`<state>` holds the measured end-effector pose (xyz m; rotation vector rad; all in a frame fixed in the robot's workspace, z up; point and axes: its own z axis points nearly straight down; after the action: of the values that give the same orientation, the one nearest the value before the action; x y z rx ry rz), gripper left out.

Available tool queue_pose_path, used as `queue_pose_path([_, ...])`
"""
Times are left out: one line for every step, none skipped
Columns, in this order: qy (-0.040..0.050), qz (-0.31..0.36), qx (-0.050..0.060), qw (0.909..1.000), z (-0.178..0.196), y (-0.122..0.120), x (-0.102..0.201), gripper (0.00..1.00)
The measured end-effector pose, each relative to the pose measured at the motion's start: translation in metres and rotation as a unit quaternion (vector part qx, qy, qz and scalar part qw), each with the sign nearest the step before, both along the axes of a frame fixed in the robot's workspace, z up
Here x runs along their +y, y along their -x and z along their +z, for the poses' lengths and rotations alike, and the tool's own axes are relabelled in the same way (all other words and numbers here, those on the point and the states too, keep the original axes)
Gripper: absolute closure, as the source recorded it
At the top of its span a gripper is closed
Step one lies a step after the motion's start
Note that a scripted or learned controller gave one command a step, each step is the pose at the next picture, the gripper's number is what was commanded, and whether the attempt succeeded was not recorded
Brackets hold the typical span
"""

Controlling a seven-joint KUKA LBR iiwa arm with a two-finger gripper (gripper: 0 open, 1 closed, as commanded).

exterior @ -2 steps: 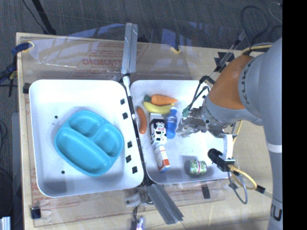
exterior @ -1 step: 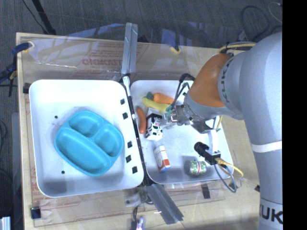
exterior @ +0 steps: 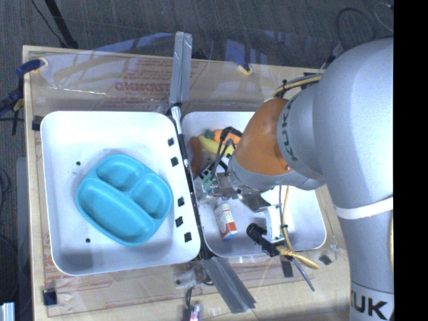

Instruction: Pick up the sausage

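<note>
Two shallow white bins (exterior: 60,179) sit side by side on my counter (exterior: 100,72); the left one holds a glossy blue divided plate (exterior: 125,197). The sausage (exterior: 198,149) — brownish, rounded — lies at the right bin's far left, partly under the arm. The pincer (exterior: 212,182) sits just near of it, mostly hidden; I cannot tell its state. A small bottle (exterior: 225,220) lies nearer.

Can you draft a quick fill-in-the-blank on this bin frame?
1. The blue divided plate lies in the ___ bin.
2. The arm's band above the wrist is ___.
3. The small bottle lies in the ___ bin.

Missing words: left; orange; right
</note>
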<state>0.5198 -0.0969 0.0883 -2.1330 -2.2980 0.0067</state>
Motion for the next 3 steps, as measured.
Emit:
queue_pose_path([0.0005, -0.020, -0.001, 0.9998, 0.101, 0.012, 0.068, 1.00])
queue_pose_path([0.0006, -0.017, 0.003, 0.9998, 0.107, 0.012, 0.069, 1.00])
queue_pose_path([0.0004, 0.008, 0.000, 1.0000, 0.099, -0.038, 0.037, 1.00])
